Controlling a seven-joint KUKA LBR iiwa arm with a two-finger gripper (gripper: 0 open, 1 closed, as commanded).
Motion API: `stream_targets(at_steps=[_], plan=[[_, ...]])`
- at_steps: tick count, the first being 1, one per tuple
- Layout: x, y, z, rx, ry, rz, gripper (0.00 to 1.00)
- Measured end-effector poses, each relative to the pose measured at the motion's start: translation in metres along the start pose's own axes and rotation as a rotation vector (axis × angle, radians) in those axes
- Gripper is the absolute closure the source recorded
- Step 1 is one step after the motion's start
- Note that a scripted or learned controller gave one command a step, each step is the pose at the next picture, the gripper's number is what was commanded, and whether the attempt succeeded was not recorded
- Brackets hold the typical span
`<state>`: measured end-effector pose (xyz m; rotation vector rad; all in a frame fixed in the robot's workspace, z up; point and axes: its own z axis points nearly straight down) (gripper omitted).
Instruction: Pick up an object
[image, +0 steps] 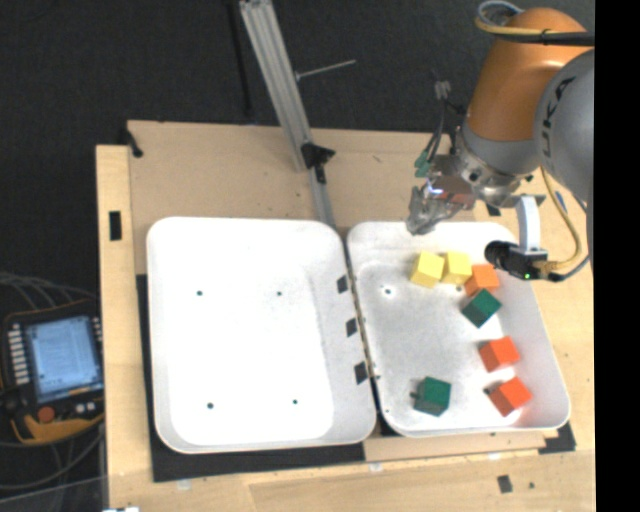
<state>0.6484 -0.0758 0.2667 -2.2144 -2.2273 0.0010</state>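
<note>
The bench (230, 170) bears the left bin (250, 330) and the right bin (420, 330). The arm (520, 90) enters from 1 o'clock. Its gripper (428, 212) hangs over the right bin's 12 o'clock rim; whether its fingers are parted or closed I cannot tell. Two yellow blocks (440, 268) sit touching, just below the gripper. Green blocks (481, 307) lie at 3 and 6 o'clock, orange blocks (498, 352) at 4 to 5.

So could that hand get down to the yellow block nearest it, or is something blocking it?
Probably yes. The hand hangs over the right bin's far edge, just above the yellow block. Nothing lies on top of that block; a second yellow block touches its right side, which might crowd a finger.
</note>
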Motion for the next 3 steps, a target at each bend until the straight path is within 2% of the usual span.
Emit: stream_targets(at_steps=[2, 3], plan=[[0.094, 0.000, -0.006, -0.002, 0.001, -0.001, 1.00], [0.143, -0.009, 0.006, 0.002, 0.000, -0.001, 1.00]])
